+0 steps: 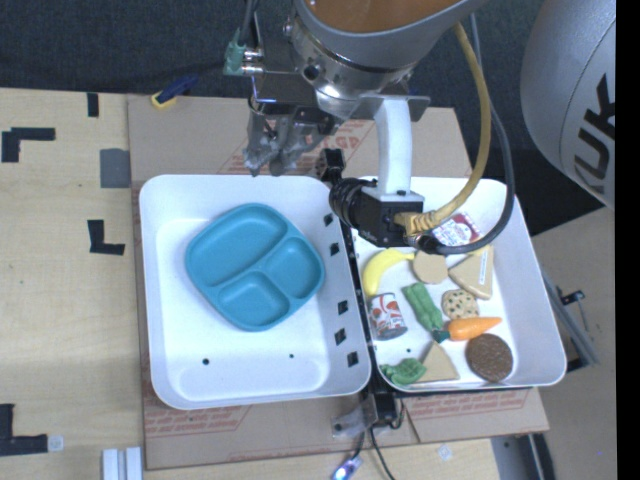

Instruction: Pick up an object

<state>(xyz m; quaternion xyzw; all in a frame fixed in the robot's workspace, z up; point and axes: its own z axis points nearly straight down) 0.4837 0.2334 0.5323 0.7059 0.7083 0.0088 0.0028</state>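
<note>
**Arm above the far edge of the bins, food toys in the right bin**

We see the gripper (268,153) hanging past the far rim of the left bin (165,268), over the cardboard sheet (190,138) on the bench; nothing shows between its fingers, and we cannot tell whether they are apart or together (they are dark and blurred against the cardboard). In the left bin lies a blue divided plate (254,265), near its middle. The right bin (530,298) holds the small things: a banana (383,266) by the left wall, a green pickle (424,306) just beside it, a small can (388,315) nearer, a carrot (472,327), a cookie (459,303), and a round brown patty (490,356) at the near right. A black camera unit (375,211) on the arm hangs over the divide between the bins.
</note>
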